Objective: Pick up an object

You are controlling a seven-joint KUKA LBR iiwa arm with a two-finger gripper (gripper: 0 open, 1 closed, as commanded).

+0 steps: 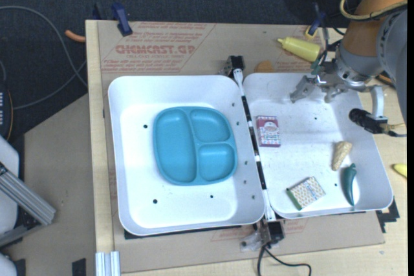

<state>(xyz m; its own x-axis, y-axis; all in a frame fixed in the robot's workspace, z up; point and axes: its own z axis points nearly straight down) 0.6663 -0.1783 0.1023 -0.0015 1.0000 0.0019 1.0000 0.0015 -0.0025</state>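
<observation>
I see the gripper (315,86) hanging over the far edge of the right bin (304,203), its 2 fingers spread apart with nothing between them. In that bin, a small red packet (268,131) lies near the left wall, a pale corn-like piece (341,154) and a teal pepper-shaped toy (349,183) sit close together by the right side, and a checkered pouch (305,192) rests near the front. The left bin (129,203) holds a blue divided plate (194,143).
</observation>
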